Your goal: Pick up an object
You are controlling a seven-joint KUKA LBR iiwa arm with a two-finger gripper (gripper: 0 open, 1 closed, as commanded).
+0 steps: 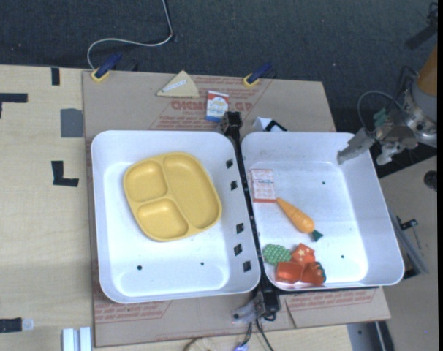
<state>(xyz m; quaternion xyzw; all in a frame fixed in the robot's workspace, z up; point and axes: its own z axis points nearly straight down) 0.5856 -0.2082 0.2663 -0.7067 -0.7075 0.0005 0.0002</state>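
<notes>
Red toy pieces (300,270) sit at the near edge of the right bin (368,218), touching a green knobbly piece (275,254) — clustered in the corner, so a grasp there would crowd the wall. Toy carrot (296,216) lies alone mid-bin on a slant, the easiest candidate by my judgement. Small printed card (262,184) lies flat by the divider. Left bin (112,262) carries a yellow divided plate (171,195). End effector (351,152) hangs over the right bin's far right corner, well apart from the toys, holding nothing visible — finger spread cannot be made out. Cardboard sheet (302,97) underlies both bins on the tabletop (31,218).
</notes>
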